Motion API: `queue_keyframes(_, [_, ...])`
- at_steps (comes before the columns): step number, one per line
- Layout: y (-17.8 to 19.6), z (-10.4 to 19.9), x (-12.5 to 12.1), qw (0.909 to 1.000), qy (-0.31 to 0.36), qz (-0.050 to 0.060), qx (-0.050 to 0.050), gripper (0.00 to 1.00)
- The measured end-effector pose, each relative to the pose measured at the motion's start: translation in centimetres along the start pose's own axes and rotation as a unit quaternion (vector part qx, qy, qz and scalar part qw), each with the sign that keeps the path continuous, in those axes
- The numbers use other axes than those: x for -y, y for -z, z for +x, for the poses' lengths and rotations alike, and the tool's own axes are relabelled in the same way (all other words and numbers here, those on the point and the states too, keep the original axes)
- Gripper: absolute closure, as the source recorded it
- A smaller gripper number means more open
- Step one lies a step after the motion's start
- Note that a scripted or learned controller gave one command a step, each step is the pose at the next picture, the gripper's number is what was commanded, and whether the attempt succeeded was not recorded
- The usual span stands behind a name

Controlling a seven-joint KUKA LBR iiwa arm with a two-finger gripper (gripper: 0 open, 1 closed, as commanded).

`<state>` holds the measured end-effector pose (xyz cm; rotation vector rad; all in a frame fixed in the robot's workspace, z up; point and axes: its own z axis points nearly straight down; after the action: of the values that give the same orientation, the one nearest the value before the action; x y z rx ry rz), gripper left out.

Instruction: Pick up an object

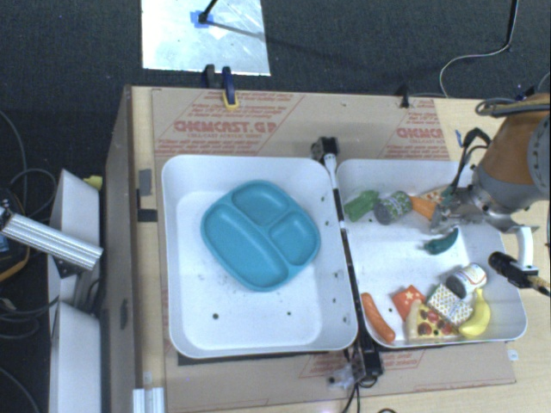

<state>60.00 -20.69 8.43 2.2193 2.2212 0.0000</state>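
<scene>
The right bin (pixel 387 261) holds several toy items. A green piece (pixel 361 205), a grey-green can (pixel 394 206) and an orange carrot (pixel 423 204) lie along its back. A teal piece (pixel 442 243) rests mid-right. At the front lie a hot dog (pixel 377 317), a red piece (pixel 406 299), a pizza slice (pixel 428 322), a patterned piece (pixel 447 299), a small can (pixel 470 277) and a banana (pixel 479 317). My gripper (pixel 448 215) hangs over the back right of this bin, just right of the carrot and above the teal piece. I see nothing held in it.
The left bin (pixel 194 317) carries a blue divided plate (pixel 260 233). The grey arm with its orange band (pixel 516 149) reaches in over the right bin's far right rim. A black and white fitting (pixel 514 268) sits at that rim. A black clamp (pixel 327 149) marks the bins' shared edge.
</scene>
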Motion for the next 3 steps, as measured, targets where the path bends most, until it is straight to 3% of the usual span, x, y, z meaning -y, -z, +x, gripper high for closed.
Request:
queue_keyframes(1, [1.0, 0.0, -2.2, 1.0, 0.001, -0.001, 0.0, 1.0])
queue_keyframes(2, [4.5, 0.0, -3.5, 1.0, 0.002, -0.002, 0.0, 1.0])
queue_keyframes(3, [0.0, 0.1, -3.5, 1.0, 0.002, 0.0, 0.0, 1.0])
